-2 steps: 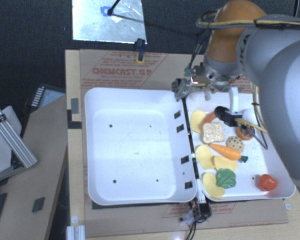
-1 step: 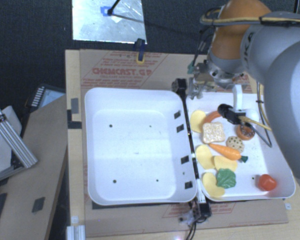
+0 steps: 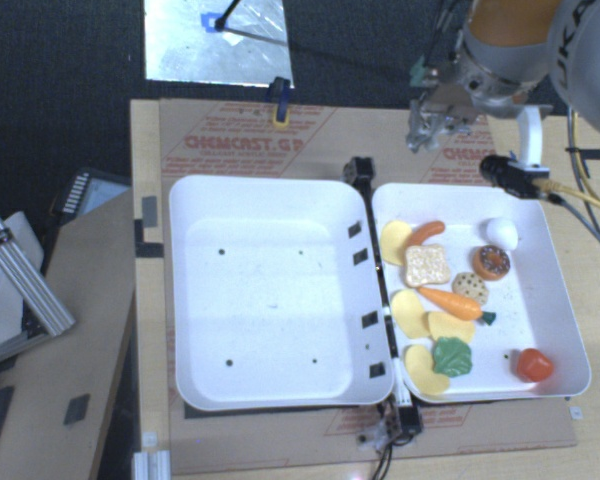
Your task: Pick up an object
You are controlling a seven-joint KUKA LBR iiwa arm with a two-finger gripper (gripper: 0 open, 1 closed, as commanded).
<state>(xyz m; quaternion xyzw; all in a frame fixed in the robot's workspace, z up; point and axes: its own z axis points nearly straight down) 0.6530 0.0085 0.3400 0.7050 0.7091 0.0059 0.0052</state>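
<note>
Gripper [image 3: 427, 140] hangs above the bench just behind the right bin [image 3: 565, 298], gripping nothing, and I cannot tell its spread from this camera view. All the toy food lies in that bin, so I would target the tomato [image 3: 534, 365], alone in the near corner, descending straight to avoid the wall.

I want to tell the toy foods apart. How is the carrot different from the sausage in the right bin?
The carrot is orange with a green end; the sausage is darker, reddish orange, with no green. The carrot is longer and tapers to a point; the sausage is shorter and curved. Both lie flat in the right bin, near the toast.
</note>
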